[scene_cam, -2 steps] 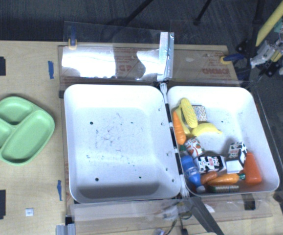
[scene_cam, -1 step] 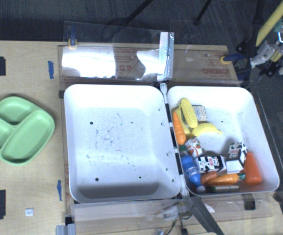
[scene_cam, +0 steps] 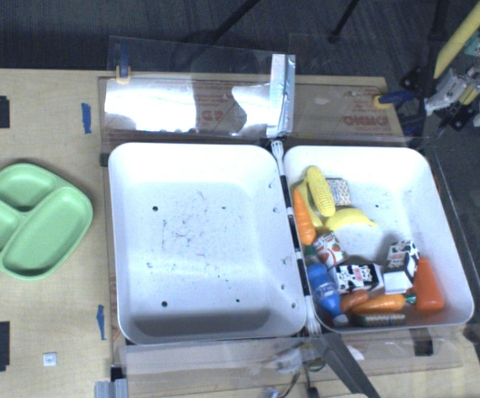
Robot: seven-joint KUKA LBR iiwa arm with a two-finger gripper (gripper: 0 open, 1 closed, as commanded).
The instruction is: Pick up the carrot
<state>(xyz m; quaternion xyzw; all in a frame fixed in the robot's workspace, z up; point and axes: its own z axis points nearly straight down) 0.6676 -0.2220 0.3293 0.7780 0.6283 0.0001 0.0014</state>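
Against the right bin's (scene_cam: 438,189) left wall, the carrot (scene_cam: 303,218) lies half-hidden by corn (scene_cam: 319,191).

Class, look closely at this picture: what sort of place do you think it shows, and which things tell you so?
Probably a robotics lab bench: two white bins side by side, toy food such as corn heaped in one, and stand legs on dark carpet behind.
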